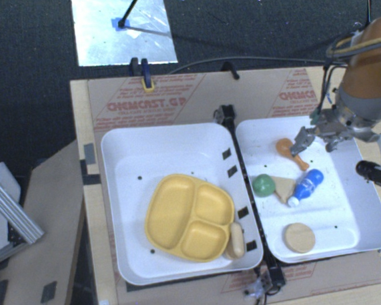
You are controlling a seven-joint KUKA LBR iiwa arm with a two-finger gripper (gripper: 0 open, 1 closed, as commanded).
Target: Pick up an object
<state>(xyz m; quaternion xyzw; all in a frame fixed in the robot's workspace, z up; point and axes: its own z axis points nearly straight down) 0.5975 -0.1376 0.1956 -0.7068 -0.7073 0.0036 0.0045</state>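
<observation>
Red "CHEMCAST GP" lettering runs along the brown cardboard sheet covering the counter. The gripper, slightly open and empty, hovers above the right white bin, with the small orange spoon-shaped toy at its nine o'clock.

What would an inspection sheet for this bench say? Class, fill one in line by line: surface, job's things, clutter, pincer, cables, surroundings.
Surface: two white bins, left bin and right bin, on a printed cardboard sheet.
Job's things: right bin holds an orange spoon, green ball, blue bottle, tan disc.
Clutter: yellow divided plate and a pale bread roll in the left bin.
Pincer: pincer above the spoon, holding nothing.
Cables: black cable along the far edge.
Surroundings: dark cloth, shiny foil sheet.
</observation>
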